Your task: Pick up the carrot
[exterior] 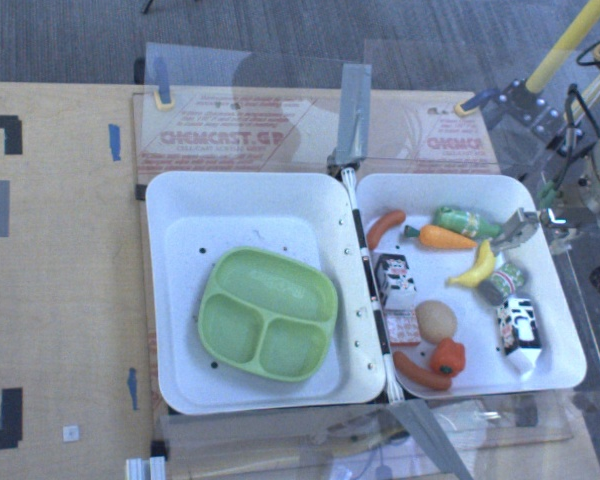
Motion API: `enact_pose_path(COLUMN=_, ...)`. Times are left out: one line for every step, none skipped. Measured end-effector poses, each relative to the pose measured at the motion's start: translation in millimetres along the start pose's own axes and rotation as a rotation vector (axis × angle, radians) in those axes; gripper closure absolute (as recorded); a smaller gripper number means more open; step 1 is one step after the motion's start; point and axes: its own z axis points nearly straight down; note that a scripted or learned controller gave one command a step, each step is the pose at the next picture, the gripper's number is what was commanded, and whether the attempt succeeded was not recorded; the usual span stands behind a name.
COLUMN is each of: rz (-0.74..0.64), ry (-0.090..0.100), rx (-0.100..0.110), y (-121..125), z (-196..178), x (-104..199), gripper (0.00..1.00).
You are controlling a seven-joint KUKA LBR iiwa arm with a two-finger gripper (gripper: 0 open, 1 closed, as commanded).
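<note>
Two white bins side by side on bench. Left bin (170, 268) holds a green divided plate (268, 313), set toward 5 o'clock of the bin floor.

Right bin (570, 363) is cluttered. Carrot (446, 237) lies in the upper part, roughly 12 o'clock of the bin, orange body pointing right, green stub at its left end. Red sausage (384, 228) just beside it at 9 o'clock. Green bottle (467, 221) touching or nearly touching the carrot at 1 o'clock. Banana (477, 267) near, at 5 o'clock of the carrot.

Gripper (521, 228) sits at the bin's upper right, at 3 o'clock from the carrot, near but apart from it, the green bottle's right end between them. Metal fingertip visible over the bin floor; cannot tell whether it is parted or closed. Nothing seen between the fingers.

Lower down: black-and-white carton (395, 276) by the centre divider, egg (436, 320) at bin centre, red pepper (448, 357) at 6 o'clock of the egg, second sausage (418, 371) along the bottom edge, grey can (503, 283), another carton (520, 330) at 4 o'clock.
</note>
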Motion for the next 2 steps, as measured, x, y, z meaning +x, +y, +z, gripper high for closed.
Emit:
enact_pose_path(rz=0.082, ry=-0.002, rx=-0.005, y=54, z=166, x=12, gripper=0.00)
enact_pose_path(rz=0.188, ry=0.008, rx=-0.001, y=58, z=165, x=-25, gripper=0.00)
